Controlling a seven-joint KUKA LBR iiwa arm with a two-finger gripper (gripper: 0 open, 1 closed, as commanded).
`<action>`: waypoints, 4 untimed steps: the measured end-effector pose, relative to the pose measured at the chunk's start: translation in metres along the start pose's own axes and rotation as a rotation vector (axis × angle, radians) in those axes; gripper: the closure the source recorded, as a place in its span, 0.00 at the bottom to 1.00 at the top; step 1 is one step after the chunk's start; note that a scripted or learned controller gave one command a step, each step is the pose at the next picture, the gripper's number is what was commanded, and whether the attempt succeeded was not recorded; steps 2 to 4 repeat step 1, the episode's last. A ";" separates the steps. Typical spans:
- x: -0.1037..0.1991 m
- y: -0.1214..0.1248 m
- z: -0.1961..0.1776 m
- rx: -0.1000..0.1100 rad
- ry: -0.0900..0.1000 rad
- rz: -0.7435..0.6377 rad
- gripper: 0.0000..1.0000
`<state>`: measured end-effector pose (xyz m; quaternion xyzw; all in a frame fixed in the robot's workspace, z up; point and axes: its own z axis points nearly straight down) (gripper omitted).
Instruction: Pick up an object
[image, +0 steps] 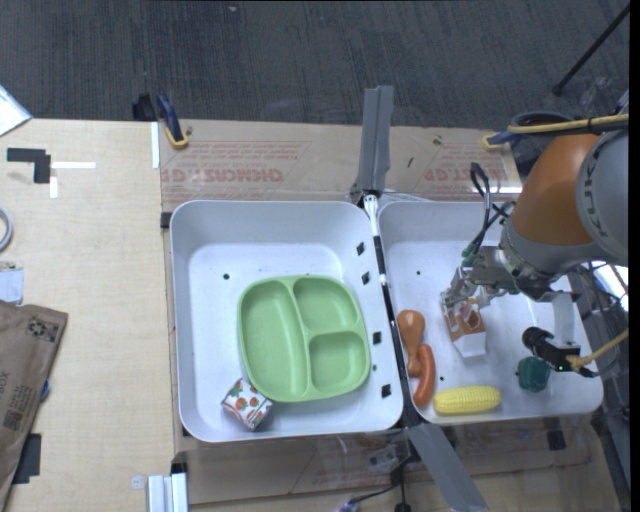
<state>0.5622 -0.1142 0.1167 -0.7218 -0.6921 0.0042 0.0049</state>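
From my remote seat, starting left: the left white bin holds a light green three-compartment plastic plate, with a small strawberry-print carton touching the plate's lower left corner. In the right white bin there's an orange-brown toy sausage near the divider, a yellow toy corn cob at the front, and a small white and red box standing mid-bin. A dark green knob-like piece sits further right.

The hand is right on top of that box, but I honestly can't tell if it's open or clamped. I'd go straight down, centred on the box, close across its narrow sides, and lift slowly so it doesn't tip.

The bins sit on a pale wooden surface with cardboard under them, dark carpet behind.
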 end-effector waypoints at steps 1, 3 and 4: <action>0.071 0.057 -0.072 -0.007 -0.003 -0.080 1.00; 0.071 0.057 -0.072 -0.007 -0.003 -0.080 1.00; 0.071 0.057 -0.072 -0.007 -0.003 -0.080 1.00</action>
